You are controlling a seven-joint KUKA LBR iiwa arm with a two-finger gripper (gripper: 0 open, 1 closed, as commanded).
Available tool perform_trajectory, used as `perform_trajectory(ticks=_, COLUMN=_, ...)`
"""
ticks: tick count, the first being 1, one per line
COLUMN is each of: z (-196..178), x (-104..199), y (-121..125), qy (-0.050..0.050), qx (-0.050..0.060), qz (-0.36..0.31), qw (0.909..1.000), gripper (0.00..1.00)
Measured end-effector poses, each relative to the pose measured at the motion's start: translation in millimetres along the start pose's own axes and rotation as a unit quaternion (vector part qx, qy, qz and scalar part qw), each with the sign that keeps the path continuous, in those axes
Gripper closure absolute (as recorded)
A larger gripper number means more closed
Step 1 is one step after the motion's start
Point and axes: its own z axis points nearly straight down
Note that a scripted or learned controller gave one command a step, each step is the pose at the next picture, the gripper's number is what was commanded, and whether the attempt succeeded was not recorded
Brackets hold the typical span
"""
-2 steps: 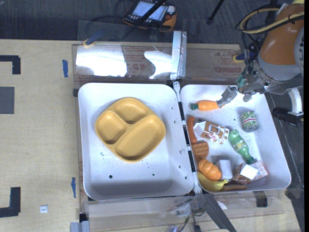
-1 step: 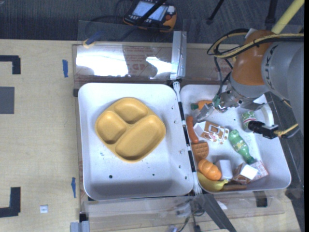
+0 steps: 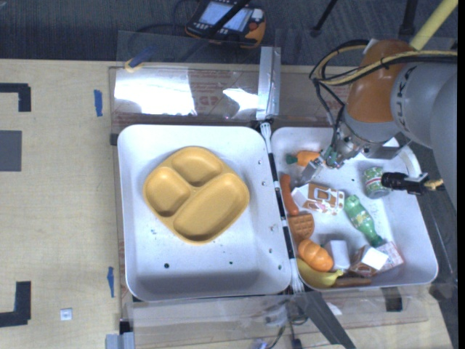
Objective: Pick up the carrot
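The tool hangs in the right bin; finger state cannot be determined. The carrot lies along the left wall, just beside it. A cracker, carton and green bottle crowd nearby.

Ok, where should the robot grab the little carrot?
Probably grip the carrot across its orange middle, coming straight down. It lies flat, green top pointing left, close to the back wall of the right bin, so a sideways approach looks cramped.

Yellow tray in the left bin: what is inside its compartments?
The yellow tray shows three compartments, all bare from this slanted view. What lies under it on the left bin floor is covered.
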Motion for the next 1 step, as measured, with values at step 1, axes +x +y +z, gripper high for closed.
perform_trajectory(ticks=1, z=-14.1, x=-3.0, y=4.4, qy=-0.01, qx=-0.01, qz=-0.001, qw=0.9999, gripper=1.0)
